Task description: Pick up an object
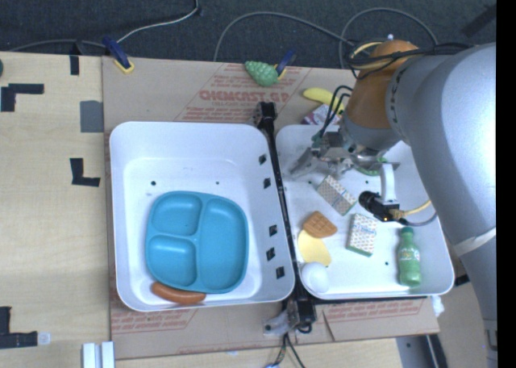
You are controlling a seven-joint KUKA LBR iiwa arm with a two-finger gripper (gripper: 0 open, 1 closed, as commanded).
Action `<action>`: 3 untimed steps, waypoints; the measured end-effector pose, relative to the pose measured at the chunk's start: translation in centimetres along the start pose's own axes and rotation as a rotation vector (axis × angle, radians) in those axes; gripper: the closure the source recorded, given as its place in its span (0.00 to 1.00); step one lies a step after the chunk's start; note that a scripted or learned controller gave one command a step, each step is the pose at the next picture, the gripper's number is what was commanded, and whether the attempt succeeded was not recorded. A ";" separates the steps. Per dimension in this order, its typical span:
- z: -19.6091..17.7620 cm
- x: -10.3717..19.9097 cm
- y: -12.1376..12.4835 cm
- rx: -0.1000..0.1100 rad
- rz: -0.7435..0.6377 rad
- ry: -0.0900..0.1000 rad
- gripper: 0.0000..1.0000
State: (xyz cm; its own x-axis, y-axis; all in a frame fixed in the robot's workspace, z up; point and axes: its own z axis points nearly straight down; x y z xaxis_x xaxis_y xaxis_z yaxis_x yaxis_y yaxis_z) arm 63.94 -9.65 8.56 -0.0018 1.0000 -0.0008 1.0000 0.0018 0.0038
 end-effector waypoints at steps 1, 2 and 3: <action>-0.1 -3.0 -3.3 0.000 0.002 -0.001 0.00; -1.0 -3.0 -3.3 0.000 0.001 -0.002 1.00; -10.0 3.6 -4.3 0.002 -0.001 0.002 1.00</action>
